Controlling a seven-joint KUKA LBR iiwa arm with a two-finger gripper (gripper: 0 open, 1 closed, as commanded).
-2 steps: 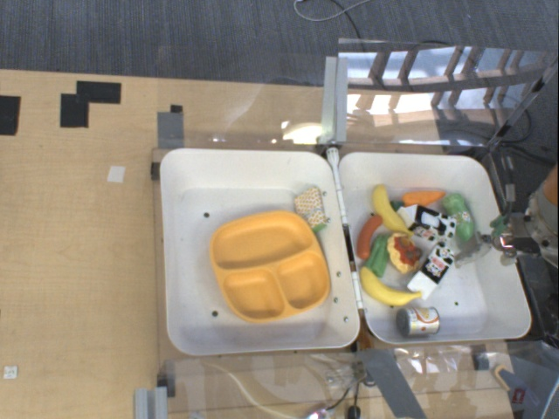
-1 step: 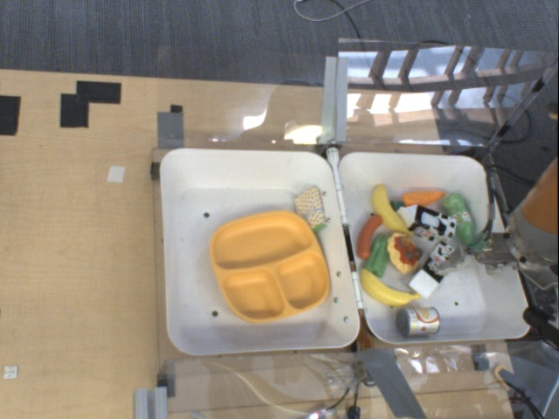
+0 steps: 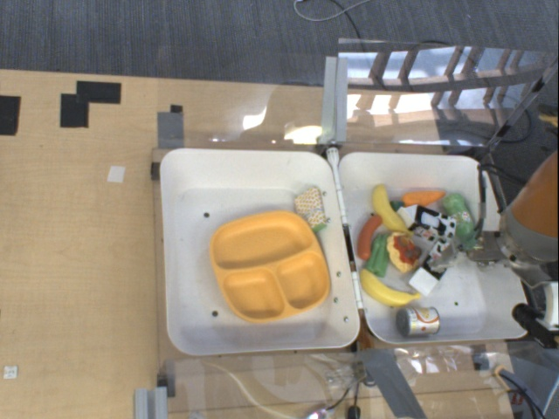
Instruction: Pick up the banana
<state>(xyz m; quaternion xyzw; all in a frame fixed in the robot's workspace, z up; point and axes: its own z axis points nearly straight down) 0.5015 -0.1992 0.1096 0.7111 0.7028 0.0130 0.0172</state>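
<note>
Two bananas in right bin [image 3: 463,312]: upper banana [image 3: 388,208] near bin's upper left, lower banana [image 3: 389,291] lower left of pile, lying loose on bin floor. My end effector [image 3: 441,256] sits mid-pile, over black-white block [image 3: 434,228] and white cube [image 3: 425,280], beside neither banana. Can't tell its state, clutter hides it. Nothing visibly held. Lower banana looks easier: bare floor below it, soda can [image 3: 419,320] just below. Orange tray [image 3: 269,264] in left bin [image 3: 188,260], irrelevant. Grab not yet made.
</note>
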